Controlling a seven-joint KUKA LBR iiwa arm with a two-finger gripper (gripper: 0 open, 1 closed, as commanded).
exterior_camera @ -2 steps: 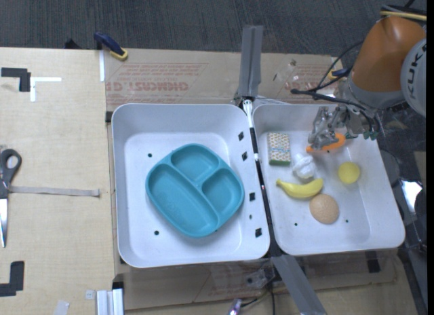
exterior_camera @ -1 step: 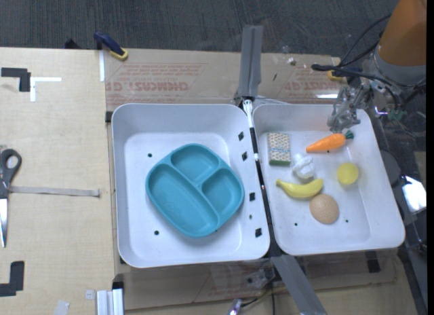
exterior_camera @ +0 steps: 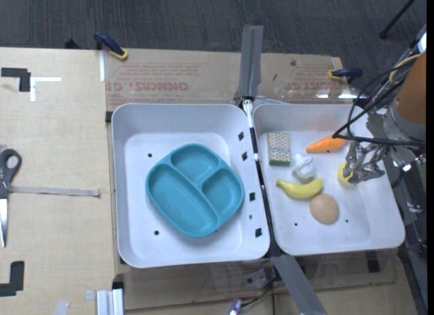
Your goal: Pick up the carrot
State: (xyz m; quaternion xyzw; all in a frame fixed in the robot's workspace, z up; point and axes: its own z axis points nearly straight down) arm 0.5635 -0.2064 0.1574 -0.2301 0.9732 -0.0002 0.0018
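Observation:
The orange carrot [exterior_camera: 325, 144] lies in the right bin [exterior_camera: 380, 239] near its back wall, pointing left to right. My gripper [exterior_camera: 357, 165] hangs over the same bin, a short way right of and nearer than the carrot's thick end, apart from it. A small yellow-green object [exterior_camera: 345, 174] shows at the gripper's left edge; whether it is touched is unclear.
Left of the carrot are a speckled block [exterior_camera: 279, 148] and a white crumpled item [exterior_camera: 303, 166]. A banana [exterior_camera: 300, 188] and a tan egg-shaped item [exterior_camera: 324, 208] lie nearer the front. The left bin [exterior_camera: 129, 239] holds a blue divided plate [exterior_camera: 195, 190]. Cables [exterior_camera: 380, 96] trail at the right.

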